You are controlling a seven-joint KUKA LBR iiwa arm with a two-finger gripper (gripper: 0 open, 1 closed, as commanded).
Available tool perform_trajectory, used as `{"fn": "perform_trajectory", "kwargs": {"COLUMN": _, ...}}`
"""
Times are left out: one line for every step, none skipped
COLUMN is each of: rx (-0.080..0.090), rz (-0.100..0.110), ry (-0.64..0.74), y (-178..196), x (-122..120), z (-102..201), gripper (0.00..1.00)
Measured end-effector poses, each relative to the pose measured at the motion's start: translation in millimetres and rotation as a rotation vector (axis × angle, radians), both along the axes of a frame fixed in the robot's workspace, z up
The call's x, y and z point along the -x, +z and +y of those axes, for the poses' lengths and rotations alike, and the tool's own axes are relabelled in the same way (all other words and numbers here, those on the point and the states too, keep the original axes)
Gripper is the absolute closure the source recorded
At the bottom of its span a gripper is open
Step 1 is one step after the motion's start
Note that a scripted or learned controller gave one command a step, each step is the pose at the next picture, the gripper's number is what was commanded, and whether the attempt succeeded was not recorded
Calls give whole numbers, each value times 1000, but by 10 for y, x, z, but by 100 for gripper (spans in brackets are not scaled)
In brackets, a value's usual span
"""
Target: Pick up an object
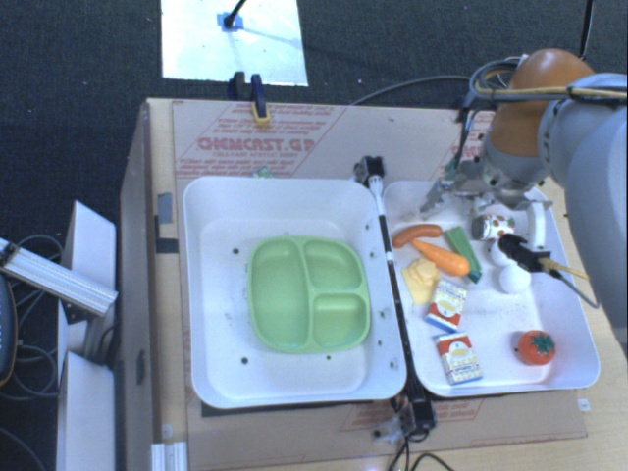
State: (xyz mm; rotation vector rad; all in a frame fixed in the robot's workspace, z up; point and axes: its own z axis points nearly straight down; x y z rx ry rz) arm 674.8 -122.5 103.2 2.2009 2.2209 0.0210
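The right bin (574, 361) holds several toy foods. An orange-red sausage (417, 234) lies at its far left, with an orange carrot (442, 257) and a green stick (462, 250) just below it. A pale yellow piece (421, 281) sits under those. Two small red-and-white cartons (446, 305) (458, 357) lie nearer the front. A red tomato (535, 346) rests at the front right and a white egg (513, 279) lies mid-right. My gripper (488, 216) hangs low over the far part of this bin, right of the sausage and above the green stick.
The left bin (211, 361) holds a green divided plate (309, 294). A black divider rail (388, 263) runs between the bins. Blue and yellow clamps (253, 94) sit at the bench's far edge. The grey arm (579, 135) fills the upper right.
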Motion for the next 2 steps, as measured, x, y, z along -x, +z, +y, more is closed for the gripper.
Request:
{"fn": "perform_trajectory", "kwargs": {"rx": -1, "rz": 18, "ry": -4, "y": -183, "x": 57, "z": 187, "gripper": 0}}
{"fn": "perform_trajectory", "kwargs": {"rx": -1, "rz": 18, "ry": -3, "y": -183, "x": 57, "z": 328, "gripper": 0}}
